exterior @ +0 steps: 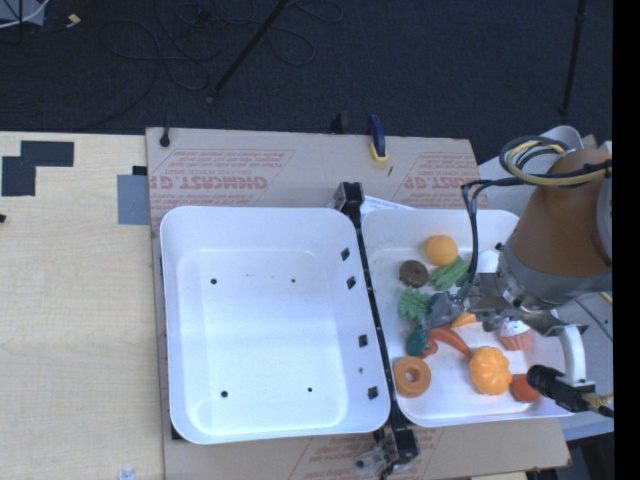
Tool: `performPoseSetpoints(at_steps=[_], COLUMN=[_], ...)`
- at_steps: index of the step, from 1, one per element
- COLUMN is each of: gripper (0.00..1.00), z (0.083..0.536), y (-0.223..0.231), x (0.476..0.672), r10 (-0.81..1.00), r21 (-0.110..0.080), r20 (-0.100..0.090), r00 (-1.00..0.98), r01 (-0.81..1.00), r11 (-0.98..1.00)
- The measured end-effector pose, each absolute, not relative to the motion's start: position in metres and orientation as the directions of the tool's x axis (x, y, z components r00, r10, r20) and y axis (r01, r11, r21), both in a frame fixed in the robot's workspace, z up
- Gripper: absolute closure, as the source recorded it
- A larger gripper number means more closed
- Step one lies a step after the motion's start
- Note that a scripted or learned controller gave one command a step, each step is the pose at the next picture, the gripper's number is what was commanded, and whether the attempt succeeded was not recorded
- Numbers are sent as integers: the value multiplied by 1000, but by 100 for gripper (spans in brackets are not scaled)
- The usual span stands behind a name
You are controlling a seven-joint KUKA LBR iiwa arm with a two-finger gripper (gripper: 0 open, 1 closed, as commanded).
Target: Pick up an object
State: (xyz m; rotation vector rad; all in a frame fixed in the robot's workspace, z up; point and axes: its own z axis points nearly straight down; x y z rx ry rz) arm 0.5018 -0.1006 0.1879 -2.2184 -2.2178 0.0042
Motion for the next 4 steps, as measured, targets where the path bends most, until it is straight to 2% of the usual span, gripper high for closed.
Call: performPoseSetpoints(at_steps=[1,2,3,4], gripper=[0,0,100,100], z=[85,87,97,192], y=[-109,-109,-110,-59], x=[477,531,527,601], r10=[1000,1000,1000,1000], r21=[2,0,-6,6], r20=[3,0,2,0], r00=[-1,-2,7,-5], r01=[1000,1000,1000,1000], r11=[1,2,-7,5])
